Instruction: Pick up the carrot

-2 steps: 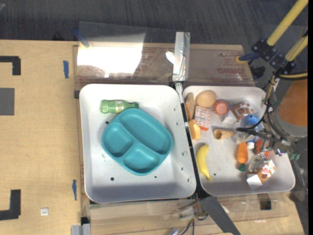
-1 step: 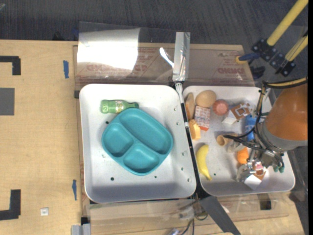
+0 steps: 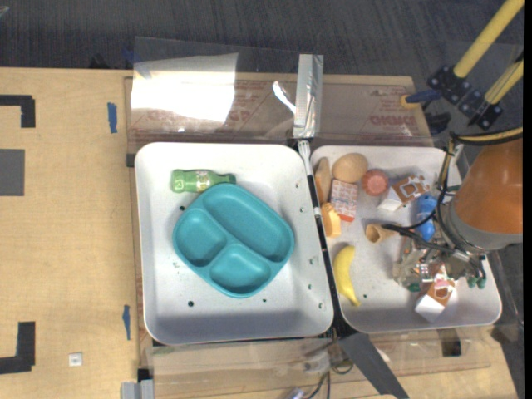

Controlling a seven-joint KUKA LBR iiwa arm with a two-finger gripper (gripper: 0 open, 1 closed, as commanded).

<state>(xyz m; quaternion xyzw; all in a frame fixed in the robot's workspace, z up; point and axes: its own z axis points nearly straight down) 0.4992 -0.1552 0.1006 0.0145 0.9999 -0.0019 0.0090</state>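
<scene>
The KUKA arm's claw (image 3: 426, 260) hangs low over the clutter at the near right of the right-hand bin (image 3: 490, 310); whether it is open, or has hold of anything, cannot be told. What looks to be the carrot (image 3: 376, 233), a small tapering orange-tan piece, lies near the claw, to its view-left and slightly beyond, with its long axis running roughly toward the claw.

There's the arm (image 3: 490, 202) at the frame's right edge: a rounded orange band over a grey wrist, thin dark cables trailing, small metal gripper (image 3: 428, 264) hardware beneath.
</scene>
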